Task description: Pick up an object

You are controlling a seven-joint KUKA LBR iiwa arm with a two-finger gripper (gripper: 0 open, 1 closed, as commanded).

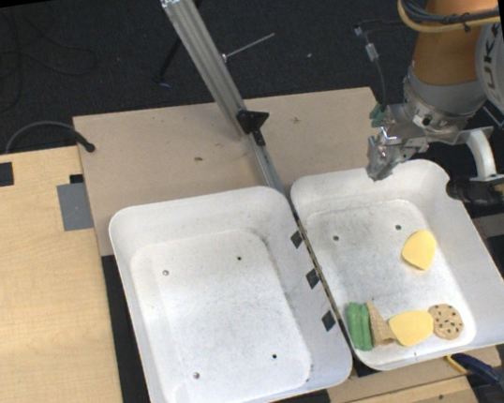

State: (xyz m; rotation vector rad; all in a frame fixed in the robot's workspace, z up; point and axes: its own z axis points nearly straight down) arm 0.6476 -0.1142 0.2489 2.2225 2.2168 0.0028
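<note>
From the fixed camera above the bench, the two-finger metal gripper (385, 157) hung over the far rim of the right-hand shallow white plastic bin (468, 218), at the end of the grey arm with its orange band (455, 16). Its small fingers pointed down toward that rim, but they were too dark and tiny to read, so I could not tell how far apart they stood; nothing showed between them. Poised high at the bin's back edge, it looked placed for a descent, well apart from everything it might take.

All the pickable things lay in that right-hand bin, probably because the slanted floor let them gather toward its near side. Counted, there were five. One yellow rounded wedge (419, 250) lay alone toward the bin's right wall, nearer the gripper than the rest. Four crowded the near edge in a row: one green upright block (359, 326) nearest the divider, one tan spongy slab (377, 322) touching it, one flat yellow oval piece (410, 327) beside that, and one round brown chocolate-chip cookie (446, 321) at the end toward the right wall.

There were two bins; the left-hand white plastic bin (199, 215) sat just beside the right-hand one. One ribbed aluminium rail (212, 69) slanted away beyond the right-hand bin's far left corner. The lone wedge seemed the easier target.
</note>
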